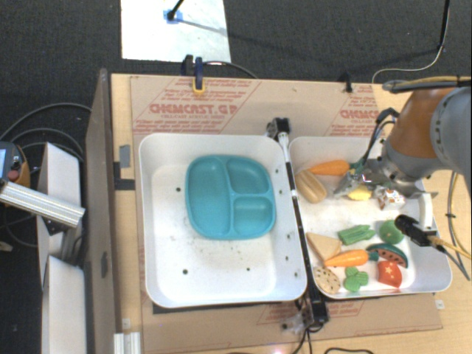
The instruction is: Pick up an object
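Pincer [359, 185] grip unclear, beside yellow piece [359, 194]; carrot [330, 168] lies left-right.

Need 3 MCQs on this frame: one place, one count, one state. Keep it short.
1. Where does the teal three-compartment plastic plate lie?
A. left white bin
B. right white bin
C. on the cardboard

2. How many orange toy carrots are in the right white bin?
A. one
B. two
C. four

3. The arm's hand is:
A. over the left bin
B. above the right bin, low among the toy food
C. off the bench

Answers:
1 A, the plate lies flat in the left white bin.
2 B, one by the top edge, one near the bottom.
3 B, it sits by the small yellow toy.
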Motion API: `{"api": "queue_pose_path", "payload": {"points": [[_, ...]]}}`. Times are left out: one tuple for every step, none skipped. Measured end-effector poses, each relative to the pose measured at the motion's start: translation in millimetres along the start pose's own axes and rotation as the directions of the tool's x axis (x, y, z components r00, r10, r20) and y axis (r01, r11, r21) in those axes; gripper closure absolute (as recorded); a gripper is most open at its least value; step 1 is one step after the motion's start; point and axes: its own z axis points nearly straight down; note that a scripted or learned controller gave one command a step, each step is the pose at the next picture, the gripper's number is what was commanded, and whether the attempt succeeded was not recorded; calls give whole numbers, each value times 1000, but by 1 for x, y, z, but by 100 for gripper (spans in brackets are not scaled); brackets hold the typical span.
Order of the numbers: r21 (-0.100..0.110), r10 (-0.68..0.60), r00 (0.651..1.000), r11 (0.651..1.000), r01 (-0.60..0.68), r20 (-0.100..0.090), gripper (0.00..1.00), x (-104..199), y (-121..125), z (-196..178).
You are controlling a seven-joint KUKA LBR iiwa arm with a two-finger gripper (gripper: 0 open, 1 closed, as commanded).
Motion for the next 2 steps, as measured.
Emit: {"api": "queue_pose_path", "payload": {"points": [[3, 0, 1000, 1000, 0, -2, 100, 0, -1, -10], [-3, -4, 1000, 1000, 4, -3, 100, 55, -23, -114]]}}
